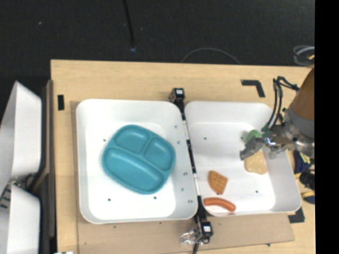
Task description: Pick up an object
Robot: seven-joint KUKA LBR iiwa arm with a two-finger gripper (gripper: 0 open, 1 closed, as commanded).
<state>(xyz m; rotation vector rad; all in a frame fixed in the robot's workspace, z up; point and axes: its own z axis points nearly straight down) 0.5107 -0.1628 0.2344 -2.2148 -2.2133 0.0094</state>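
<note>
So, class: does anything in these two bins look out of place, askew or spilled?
Nothing stands out. The blue divided plate lies flat in the left bin; the waffle piece, hot dog and tan food piece lie separately in the right bin.

Two white bins on a counter (63, 78)
End effector (253, 148) over the right bin (222, 115), beside a tan food piece (257, 165); teal divided plate (139, 158) in the left bin (90, 194).

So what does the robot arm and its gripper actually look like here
The arm enters from the right with an orange band above a grey wrist. Dark cables loop beside it. The grey metal two-finger gripper carries a small green part near its fingers.
</note>
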